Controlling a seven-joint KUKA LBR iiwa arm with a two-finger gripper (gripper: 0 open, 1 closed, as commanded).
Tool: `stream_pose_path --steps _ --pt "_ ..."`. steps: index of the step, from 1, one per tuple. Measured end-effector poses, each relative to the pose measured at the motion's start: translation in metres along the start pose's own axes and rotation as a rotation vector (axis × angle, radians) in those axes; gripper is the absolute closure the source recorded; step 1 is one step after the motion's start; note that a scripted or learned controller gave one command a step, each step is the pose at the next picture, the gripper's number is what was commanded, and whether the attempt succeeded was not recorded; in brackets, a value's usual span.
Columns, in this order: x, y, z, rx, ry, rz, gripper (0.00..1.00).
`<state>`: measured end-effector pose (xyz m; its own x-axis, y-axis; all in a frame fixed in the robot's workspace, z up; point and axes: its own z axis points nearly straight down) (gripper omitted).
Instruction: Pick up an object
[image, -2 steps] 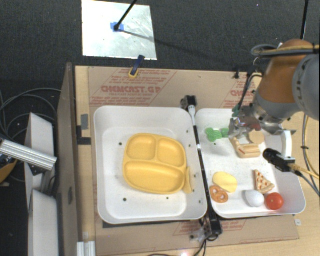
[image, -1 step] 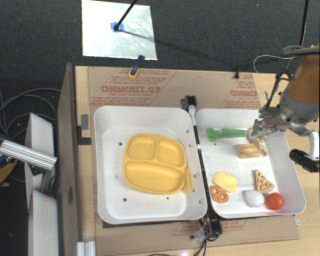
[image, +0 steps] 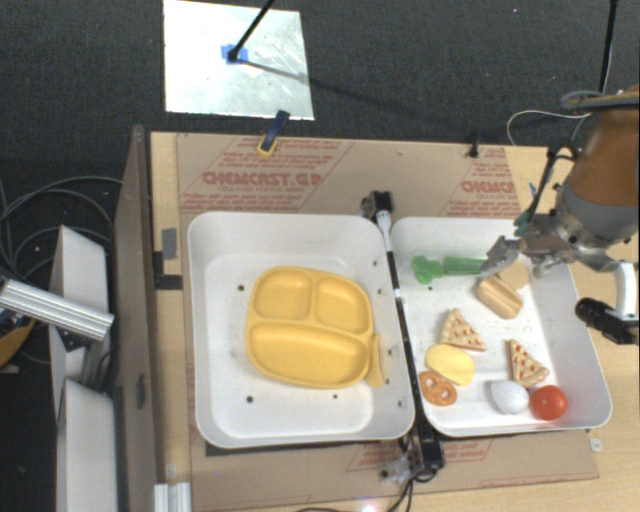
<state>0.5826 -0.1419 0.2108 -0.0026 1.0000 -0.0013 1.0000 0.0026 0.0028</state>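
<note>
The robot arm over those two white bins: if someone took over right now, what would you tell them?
Gripper: low over the right bin, at the end of the green toy and above the bread-like piece; grasp state unclear.
Right bin also holds two pizza slices, a yellow piece, a pretzel, a white egg and a tomato.
Left bin holds a yellow divided tray.
Nothing visibly lifted yet; the pick remains.

I read two white bins (image: 300, 235), a yellow divided tray (image: 308, 327), a green toy (image: 447, 267), a tan bread piece (image: 499, 297), a red tomato (image: 548, 402), a white egg (image: 508, 396), and a brown bench (image: 330, 170) with red lettering.
</note>
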Motion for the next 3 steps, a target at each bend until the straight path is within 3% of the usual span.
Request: stream_pose_path --steps 1,2,3 --pt "0.023 -0.020 0.129 0.011 0.004 0.001 0.00" --pt "0.021 -0.017 0.112 0.001 0.001 0.001 1.00" --pt "0.110 -0.001 0.020 -0.008 0.005 -0.011 1.00"
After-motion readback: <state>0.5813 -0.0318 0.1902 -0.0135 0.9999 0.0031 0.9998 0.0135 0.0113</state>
